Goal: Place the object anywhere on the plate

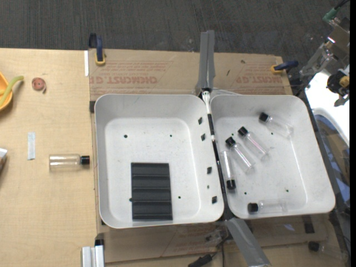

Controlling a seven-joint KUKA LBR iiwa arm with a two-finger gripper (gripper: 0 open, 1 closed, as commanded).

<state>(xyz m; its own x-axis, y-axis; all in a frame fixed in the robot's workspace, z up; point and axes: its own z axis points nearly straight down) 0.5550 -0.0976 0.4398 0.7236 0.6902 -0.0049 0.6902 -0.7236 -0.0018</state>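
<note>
A black ribbed plate (151, 192) lies flat in the left bin (111, 149), near its front edge. Several clear vials with black caps lie on their sides in the right bin (311, 166). One vial (275, 124) rests near the back, and two more (253, 142) (239, 153) lie slanted side by side in the middle. Another vial (227, 170) lies along the left wall. The last vial (267, 207) sits by the front rim. None of them touches the plate.
A further clear vial (67, 160) lies on the wooden bench left of the bins, with a small red disc (38, 83) and a yellow object (6, 90) farther left. Clamps (97, 49) (283, 67) hold the cardboard at the back. Machinery (334, 43) stands at the upper right.
</note>
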